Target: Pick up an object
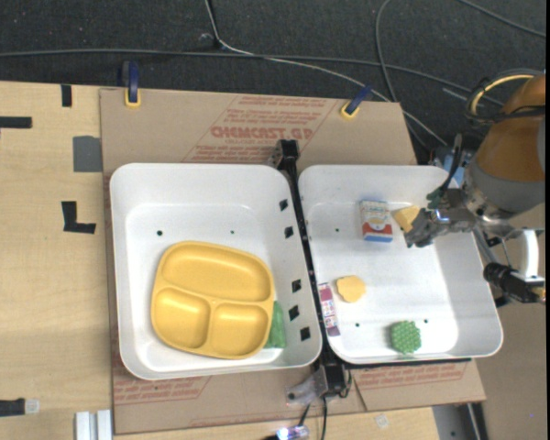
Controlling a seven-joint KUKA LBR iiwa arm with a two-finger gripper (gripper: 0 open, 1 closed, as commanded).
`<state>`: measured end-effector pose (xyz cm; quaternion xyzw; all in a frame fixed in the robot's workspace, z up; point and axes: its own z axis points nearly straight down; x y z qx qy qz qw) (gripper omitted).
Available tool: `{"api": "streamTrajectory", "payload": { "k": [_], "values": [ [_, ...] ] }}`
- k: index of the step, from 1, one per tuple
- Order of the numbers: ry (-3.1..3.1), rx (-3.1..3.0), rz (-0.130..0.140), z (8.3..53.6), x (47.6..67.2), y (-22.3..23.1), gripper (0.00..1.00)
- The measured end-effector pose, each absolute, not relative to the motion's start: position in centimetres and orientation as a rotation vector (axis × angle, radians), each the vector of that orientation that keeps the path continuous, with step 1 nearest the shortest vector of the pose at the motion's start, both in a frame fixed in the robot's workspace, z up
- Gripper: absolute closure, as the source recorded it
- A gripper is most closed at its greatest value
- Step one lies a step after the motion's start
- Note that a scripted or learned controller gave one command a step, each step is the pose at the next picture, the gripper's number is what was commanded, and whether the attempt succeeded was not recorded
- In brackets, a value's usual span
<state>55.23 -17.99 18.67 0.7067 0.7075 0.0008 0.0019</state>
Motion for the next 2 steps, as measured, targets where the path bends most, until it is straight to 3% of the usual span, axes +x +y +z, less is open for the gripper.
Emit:
{"api": "streamTrajectory", "payload": {
  "k": [1,2],
  "values": [
    [2.222,2.219,0.001,21.9,55.3,-18.0,1.00],
    [2.227,2.219,-0.002,21.4,53.9,-13.1,1.00]
  ]
}}
